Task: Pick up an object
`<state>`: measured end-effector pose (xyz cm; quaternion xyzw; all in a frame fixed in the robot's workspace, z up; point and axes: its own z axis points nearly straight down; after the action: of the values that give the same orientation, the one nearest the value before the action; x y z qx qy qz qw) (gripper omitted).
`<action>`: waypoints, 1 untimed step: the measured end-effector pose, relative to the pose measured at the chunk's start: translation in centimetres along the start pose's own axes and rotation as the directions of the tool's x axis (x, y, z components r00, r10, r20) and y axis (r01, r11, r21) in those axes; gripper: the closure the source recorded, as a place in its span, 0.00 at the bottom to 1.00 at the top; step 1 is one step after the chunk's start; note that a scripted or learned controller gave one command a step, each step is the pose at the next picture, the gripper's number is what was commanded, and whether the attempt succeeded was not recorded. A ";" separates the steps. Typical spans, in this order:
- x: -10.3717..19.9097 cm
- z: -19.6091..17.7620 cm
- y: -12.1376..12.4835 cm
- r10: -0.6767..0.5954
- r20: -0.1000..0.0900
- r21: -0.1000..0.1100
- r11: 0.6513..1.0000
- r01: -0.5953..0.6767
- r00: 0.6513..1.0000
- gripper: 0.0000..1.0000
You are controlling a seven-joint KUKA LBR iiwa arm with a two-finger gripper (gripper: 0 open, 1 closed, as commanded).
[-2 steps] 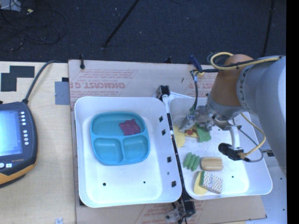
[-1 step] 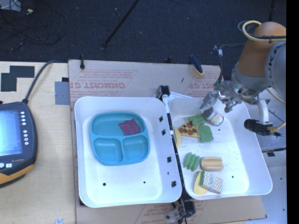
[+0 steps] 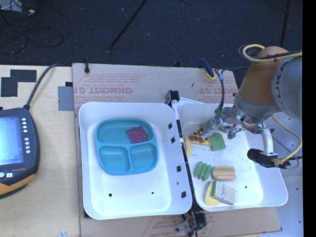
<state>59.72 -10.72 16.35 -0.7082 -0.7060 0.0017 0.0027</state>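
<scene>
Though its grip state is unclear, the gripper point(image 3: 220, 127) hangs in the right bin point(image 3: 266, 194), just above the green toy point(image 3: 217, 142).

Teach pendant point(image 3: 14, 149) cut off by left edge. Arm point(image 3: 276, 83) cropped at right edge. Small items under the gripper point(image 3: 217, 127) too blurred to identify; jaws' state unclear.

Beyond my desk point(image 3: 44, 191) of pale wood lies a dark carpeted floor point(image 3: 148, 28), crossed by loose black cables point(image 3: 34, 19) and a thin rod point(image 3: 129, 21). A sheet of printed cardboard point(image 3: 123, 85) covers the desk's middle. At the left edge rests a control pendant point(image 3: 15, 149) with a glowing screen.
</scene>
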 end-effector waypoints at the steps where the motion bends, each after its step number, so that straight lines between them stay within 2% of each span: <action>1: -0.9 6.5 -5.7 -0.004 -0.001 -0.001 1.000 0.004 1.000 0.00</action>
<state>54.01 -11.64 9.87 -0.7069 -0.7073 0.0012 0.0027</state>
